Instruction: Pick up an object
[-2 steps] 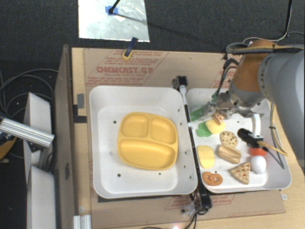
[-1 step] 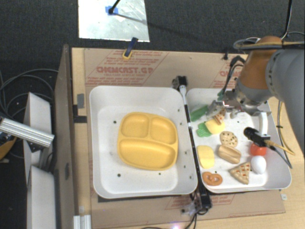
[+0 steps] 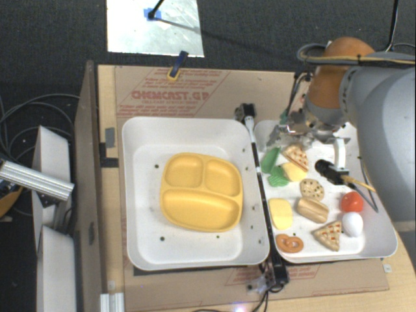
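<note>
Your tool [image 3: 300, 137] sits low at the right bin's [image 3: 383, 239] back; can't tell its state. Pizza slice [image 3: 297, 156] lies just below it, green leaf [image 3: 269, 160] beside. Yellow tray [image 3: 200, 192] in left bin [image 3: 143, 174].

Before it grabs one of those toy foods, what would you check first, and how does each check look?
1. Toy food within reach in the right bin: ok, pizza slice, cookie, tomato, egg.
2. Tool above that bin: ok, at its far end.
3. Tool holding nothing yet: cannot tell.
4. Pieces spaced apart: not ok, green pieces crowd the pizza slice.
5. Yellow plate out of the way: ok, left bin.
</note>
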Robot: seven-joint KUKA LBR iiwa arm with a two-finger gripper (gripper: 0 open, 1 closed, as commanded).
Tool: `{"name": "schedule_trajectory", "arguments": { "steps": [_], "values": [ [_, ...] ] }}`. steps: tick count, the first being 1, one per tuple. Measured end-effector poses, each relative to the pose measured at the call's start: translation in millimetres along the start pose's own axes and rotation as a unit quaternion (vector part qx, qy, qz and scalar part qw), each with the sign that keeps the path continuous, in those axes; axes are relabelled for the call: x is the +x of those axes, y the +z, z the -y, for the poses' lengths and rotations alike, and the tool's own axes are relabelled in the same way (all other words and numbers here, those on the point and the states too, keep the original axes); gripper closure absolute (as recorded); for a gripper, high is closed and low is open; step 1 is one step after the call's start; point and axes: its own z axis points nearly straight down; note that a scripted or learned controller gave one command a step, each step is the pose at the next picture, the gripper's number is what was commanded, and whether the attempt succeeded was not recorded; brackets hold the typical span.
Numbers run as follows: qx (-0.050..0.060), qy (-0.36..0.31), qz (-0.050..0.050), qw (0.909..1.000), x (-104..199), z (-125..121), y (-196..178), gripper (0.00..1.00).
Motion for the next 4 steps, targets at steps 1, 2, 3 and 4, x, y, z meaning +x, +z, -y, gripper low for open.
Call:
{"name": "schedule_trajectory", "arguments": {
  "steps": [1,2,3,4],
  "values": [
    [-0.012,0.001,0.0,0.9999,3.4,56.6,-2.9,0.0],
    [-0.013,0.001,0.001,0.9999,4.8,134.2,-2.4,0.0],
    [-0.015,0.0,0.001,0.9999,1.1,152.2,-1.8,0.0],
    [-0.017,0.002,0.003,0.9999,-1.7,150.6,-13.6,1.0]
  ]
}}
